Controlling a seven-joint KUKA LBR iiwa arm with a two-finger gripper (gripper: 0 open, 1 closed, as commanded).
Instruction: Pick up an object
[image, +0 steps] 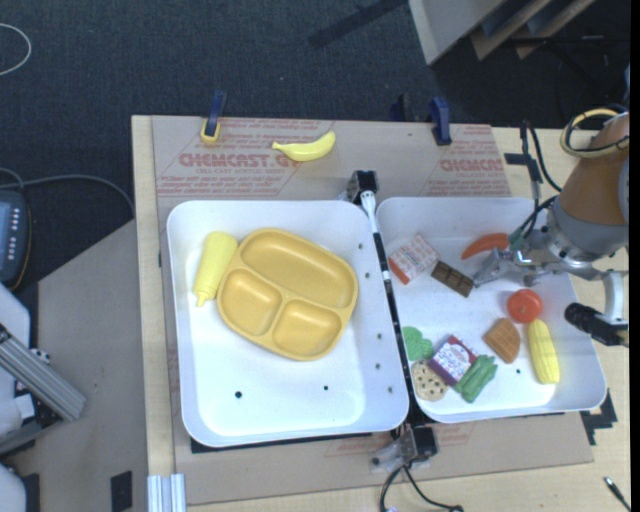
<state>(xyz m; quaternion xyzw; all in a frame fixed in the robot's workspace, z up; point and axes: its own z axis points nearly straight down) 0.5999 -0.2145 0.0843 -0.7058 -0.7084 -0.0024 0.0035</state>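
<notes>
Under the arm's reach, the right bin (590, 390) holds a scatter of small toy foods, any of which could be the object to lift. Closest to the gripper (490, 268) lies a dark brown chocolate bar (452, 278), flat and rectangular, just left of the metal fingers (483, 273). A curved red-orange chili (485, 243) lies just beyond the gripper, toward the far wall. The fingers look spread and nothing sits between them, though the view is small enough that this is hard to be sure of. Left of the bar is a white and red packet (410, 258). Nearer the front sit a round red tomato (524, 304), a ridged yellow corn cob (543, 351), a tan bread slice (503, 340), a purple box (452, 358), a green pickle (477, 378), a chocolate chip cookie (428, 381) and a leafy green piece (415, 345).

The left bin (260, 410) is smooth white plastic with rounded corners; it carries a glossy yellow divided plate (288, 292) with three wells and a yellow squeeze bottle (213, 266) touching its left edge. A plastic banana (307, 148) lies on the printed cardboard (160, 300) beyond the bins.
</notes>
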